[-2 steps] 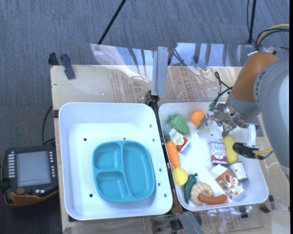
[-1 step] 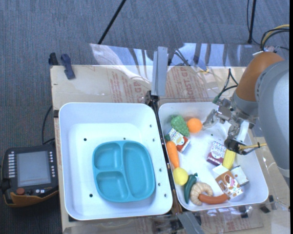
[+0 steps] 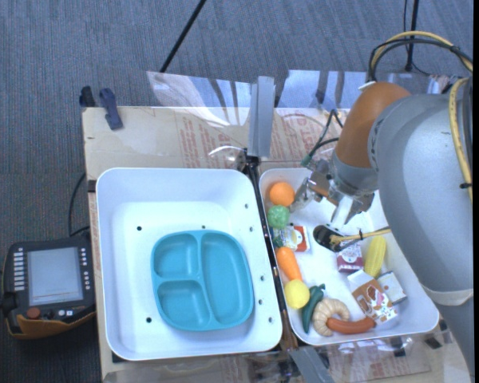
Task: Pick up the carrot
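The carrot (image 3: 288,262) is a short orange cone lying near the left wall of the right bin (image 3: 419,313), between a small red-and-white packet (image 3: 297,238) and a yellow lemon (image 3: 297,294). My gripper (image 3: 326,200) hangs over the back of the right bin, up and to the right of the carrot and apart from it. Nothing shows in its grasp. The grey arm with its orange band (image 3: 373,126) reaches in from the right.
In the right bin also lie an orange (image 3: 281,193), a green vegetable (image 3: 279,216), corn (image 3: 375,254), a printed box (image 3: 377,298), a sausage (image 3: 351,325), a croissant (image 3: 329,309) and a green pepper (image 3: 311,306). The left bin (image 3: 120,214) holds a blue divided plate (image 3: 201,279).
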`<state>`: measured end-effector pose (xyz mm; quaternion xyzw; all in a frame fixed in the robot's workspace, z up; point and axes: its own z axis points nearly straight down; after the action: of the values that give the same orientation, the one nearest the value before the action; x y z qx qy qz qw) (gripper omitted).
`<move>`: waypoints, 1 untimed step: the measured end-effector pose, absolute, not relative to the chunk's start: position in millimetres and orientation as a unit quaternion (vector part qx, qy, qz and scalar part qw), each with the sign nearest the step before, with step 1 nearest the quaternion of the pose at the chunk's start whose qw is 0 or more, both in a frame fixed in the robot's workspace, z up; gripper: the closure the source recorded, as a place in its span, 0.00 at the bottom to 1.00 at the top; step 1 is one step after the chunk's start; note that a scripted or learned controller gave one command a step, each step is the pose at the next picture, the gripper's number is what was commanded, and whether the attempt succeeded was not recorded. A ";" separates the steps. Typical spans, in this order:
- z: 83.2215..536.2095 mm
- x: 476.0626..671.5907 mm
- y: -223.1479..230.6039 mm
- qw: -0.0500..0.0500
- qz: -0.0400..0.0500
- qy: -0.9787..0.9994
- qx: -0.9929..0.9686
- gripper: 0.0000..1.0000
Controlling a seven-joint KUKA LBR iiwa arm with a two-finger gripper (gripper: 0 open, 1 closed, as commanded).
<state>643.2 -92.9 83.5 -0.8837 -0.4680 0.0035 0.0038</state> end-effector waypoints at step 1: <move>84.0 642.5 -88.5 0.003 0.004 -0.330 -0.944 0.00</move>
<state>642.5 -88.5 84.0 -0.9440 -0.3298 0.0038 0.0025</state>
